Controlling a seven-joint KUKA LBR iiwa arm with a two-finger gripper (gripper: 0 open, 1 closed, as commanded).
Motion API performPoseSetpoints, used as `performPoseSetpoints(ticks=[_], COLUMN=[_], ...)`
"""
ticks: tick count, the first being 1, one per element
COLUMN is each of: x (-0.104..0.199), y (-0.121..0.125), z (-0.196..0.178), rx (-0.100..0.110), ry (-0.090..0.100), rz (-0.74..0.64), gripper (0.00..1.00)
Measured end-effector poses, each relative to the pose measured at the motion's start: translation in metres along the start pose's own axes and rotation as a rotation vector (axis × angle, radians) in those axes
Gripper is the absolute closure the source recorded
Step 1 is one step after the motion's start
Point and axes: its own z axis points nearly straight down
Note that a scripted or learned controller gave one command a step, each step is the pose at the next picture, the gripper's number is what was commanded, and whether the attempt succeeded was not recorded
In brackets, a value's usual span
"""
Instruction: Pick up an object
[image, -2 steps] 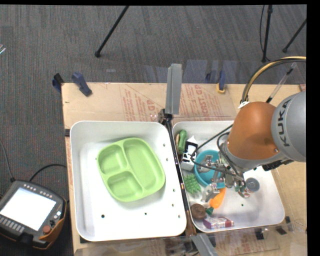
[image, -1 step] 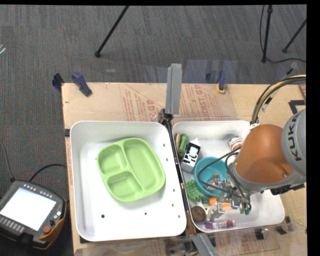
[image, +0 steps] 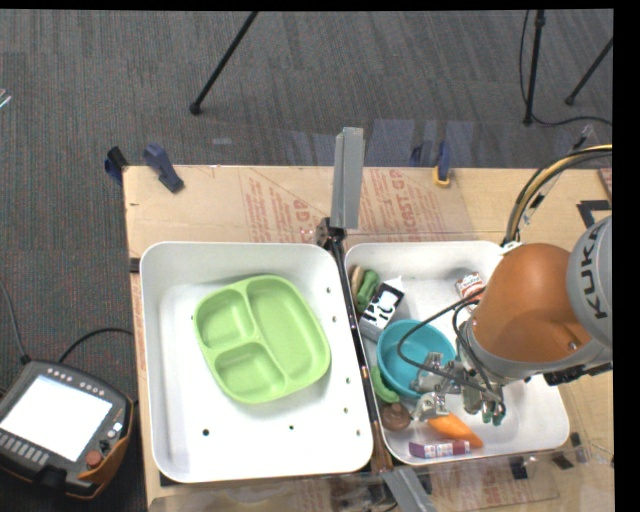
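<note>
Grey KUKA arm w/ orange band (image: 530, 305) reaches in from the right, over the right-hand shallow white bin (image: 440, 258). Two-finger gripper (image: 460, 400) hangs low over the front part of that bin, between a teal round bowl (image: 405, 365) and an orange carrot-shaped toy (image: 452, 427). Finger state: cannot tell – metal parts are small & cluttered, and nothing is clearly seen held between them. Carrot toy lies just below the gripper, near the bin's front wall; touching or apart, can't say. In front of it a small purple-and-white tube-like item (image: 440, 450) lies flat along the front wall. A brown round piece (image: 397, 414) sits just left of the gripper, by the bowl's lower edge. Further back in the same bin: a black-and-white box w/ printed pattern (image: 381, 306), a green elongated item (image: 366, 285) by the left wall, and a small red-and-white packet (image: 468, 285) next to the orange band. Left-hand white bin (image: 165, 300) holds a light green plastic divided plate (image: 262, 338) w/ three compartments, lying flat, turned at an angle, well apart from the gripper.
</note>
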Motion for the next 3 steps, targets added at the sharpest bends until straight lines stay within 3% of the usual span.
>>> performPoseSetpoints(ticks=[1,2,3], x=[-0.03,-0.075,-0.109], y=[0.03,0.087,-0.004], z=[-0.09,-0.129,-0.145], rx=[0.001,0.0,-0.001], ry=[0.004,0.003,0.004], rz=[0.272,0.047,-0.324], gripper=[1.0,1.0,1.0])
